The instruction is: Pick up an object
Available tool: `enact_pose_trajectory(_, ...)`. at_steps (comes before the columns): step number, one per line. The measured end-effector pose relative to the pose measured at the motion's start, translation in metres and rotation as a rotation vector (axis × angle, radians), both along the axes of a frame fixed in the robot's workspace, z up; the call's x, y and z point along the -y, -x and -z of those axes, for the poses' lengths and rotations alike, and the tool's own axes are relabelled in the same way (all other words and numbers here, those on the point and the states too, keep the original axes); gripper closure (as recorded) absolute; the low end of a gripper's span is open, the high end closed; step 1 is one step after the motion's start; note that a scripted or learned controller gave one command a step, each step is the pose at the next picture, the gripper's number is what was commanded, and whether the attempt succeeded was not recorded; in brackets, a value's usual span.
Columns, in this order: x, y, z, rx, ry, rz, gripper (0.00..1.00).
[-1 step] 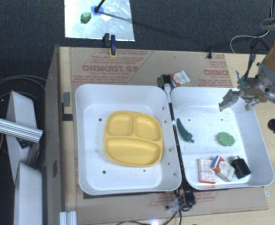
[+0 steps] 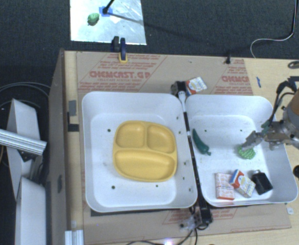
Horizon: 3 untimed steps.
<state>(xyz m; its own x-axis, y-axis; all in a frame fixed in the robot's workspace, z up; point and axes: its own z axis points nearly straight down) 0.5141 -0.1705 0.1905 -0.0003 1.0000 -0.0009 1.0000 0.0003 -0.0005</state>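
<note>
Gripper point(image 2: 252, 141) sat low in right bin point(image 2: 226, 111), mid-right of frame, tips at green leafy item point(image 2: 247, 152), prob. the target. Can't tell its grip state. Green pepper point(image 2: 201, 142) lay near divider; yellow tray point(image 2: 143, 150) filled left bin point(image 2: 98, 116).

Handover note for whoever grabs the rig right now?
Tool: low in the right bin, at the green object; a grasp isn't confirmed from this view.
Right bin also has a green pepper-like piece by the divider, small packets and a black object near the front.
Left bin: yellow divided plate.
Done: approach. Left: secure a grasp and lift.
</note>
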Motion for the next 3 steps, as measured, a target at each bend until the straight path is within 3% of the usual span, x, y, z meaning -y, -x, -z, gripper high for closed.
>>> enact_pose_trajectory(1,-0.069,-0.043,0.024,0.002,-0.002,-0.004,0.00)
enact_pose_trajectory(2,-0.087,-0.056,0.081,0.001,-0.001,-0.004,0.00)
enact_pose_trajectory(3,-0.067,-0.129,0.027,0.007,0.001,-0.004,0.00)
